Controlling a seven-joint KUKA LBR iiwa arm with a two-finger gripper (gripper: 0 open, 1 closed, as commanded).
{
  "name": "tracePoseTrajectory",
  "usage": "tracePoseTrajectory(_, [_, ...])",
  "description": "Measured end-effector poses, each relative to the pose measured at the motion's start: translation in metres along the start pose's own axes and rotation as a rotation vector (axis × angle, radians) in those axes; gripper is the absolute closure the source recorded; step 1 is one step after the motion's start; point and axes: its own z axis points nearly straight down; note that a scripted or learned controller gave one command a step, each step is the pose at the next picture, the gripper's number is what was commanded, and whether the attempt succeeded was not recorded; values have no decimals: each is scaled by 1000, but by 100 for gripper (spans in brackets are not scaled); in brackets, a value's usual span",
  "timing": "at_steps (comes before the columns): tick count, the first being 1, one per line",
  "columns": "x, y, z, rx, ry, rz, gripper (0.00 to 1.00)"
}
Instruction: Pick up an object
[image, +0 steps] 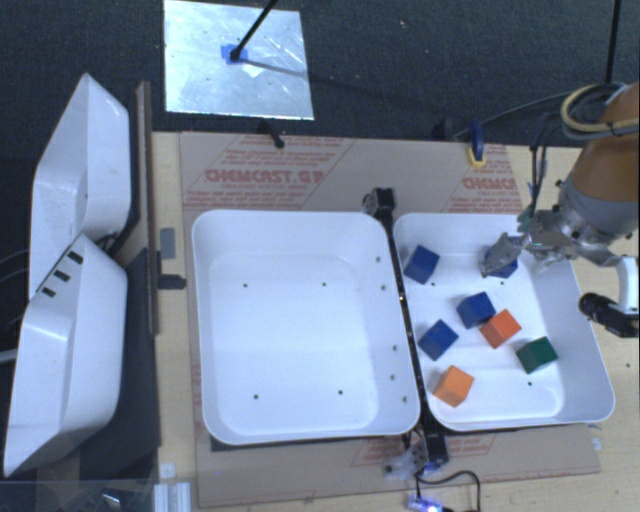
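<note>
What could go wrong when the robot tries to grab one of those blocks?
1. A blue block touches an orange block, so the gripper might nudge both and grab neither.
2. The green block sits near the right bin's wall, which could get in the way.
3. A block under the gripper is mostly hidden, so a miss seems possible.

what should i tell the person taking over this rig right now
Gripper: hanging over the upper part of the right bin, above a blue block that it partly hides. I cannot tell whether the fingers are open or shut, or whether the block is held.

Blocks, all in the right bin: a blue block near the top left, two blue blocks in the middle, two orange blocks, a green block.

Left bin: no blocks in it.

Done: no pickup confirmed.

Left: grasp a block and lift it clear.
</note>
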Motion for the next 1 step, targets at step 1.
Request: tracePoseTrajectory(1, [0,1,-2,-3,0,0,0])
